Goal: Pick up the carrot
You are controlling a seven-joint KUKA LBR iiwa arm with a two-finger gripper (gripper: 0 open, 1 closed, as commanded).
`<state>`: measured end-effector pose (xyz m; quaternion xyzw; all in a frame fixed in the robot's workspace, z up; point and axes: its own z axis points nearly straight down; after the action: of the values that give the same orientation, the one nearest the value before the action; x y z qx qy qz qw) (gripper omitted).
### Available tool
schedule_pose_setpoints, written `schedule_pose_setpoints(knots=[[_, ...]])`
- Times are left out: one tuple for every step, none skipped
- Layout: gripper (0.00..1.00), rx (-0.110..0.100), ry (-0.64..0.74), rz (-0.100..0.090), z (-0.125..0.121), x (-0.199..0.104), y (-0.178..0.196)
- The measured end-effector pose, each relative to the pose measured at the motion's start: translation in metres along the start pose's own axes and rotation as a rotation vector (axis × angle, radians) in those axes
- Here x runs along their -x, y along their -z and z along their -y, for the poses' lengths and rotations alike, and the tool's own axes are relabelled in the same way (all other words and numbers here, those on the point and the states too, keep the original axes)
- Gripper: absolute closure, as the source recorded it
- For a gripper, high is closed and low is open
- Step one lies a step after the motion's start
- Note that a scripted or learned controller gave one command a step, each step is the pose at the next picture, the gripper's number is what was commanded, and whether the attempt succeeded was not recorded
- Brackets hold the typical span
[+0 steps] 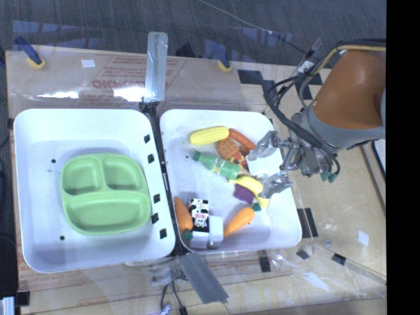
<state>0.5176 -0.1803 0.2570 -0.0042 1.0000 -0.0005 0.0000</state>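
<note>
Below the open gripper (270,165), apart, lies the carrot (239,220).

I see two shallow white bins side by side on the surface (328,268). The left bin (26,176) holds a green three-compartment plastic tray (104,192) near its middle. In the right bin (282,231), a yellow toy corn cob (209,135) lies toward the far wall, a green toy bottle (220,166) just in front of it. An orange toy carrot (239,220) lies near the front wall, with a black-and-white cow-print carton (199,214) to its left. The hand (273,164) hangs over the bin's right side.
</note>
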Motion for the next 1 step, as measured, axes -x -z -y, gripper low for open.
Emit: schedule_pose_setpoints(knots=[[0.00, 0.005, 0.251, -0.006, 0.0210, -0.0405, -0.1349]])
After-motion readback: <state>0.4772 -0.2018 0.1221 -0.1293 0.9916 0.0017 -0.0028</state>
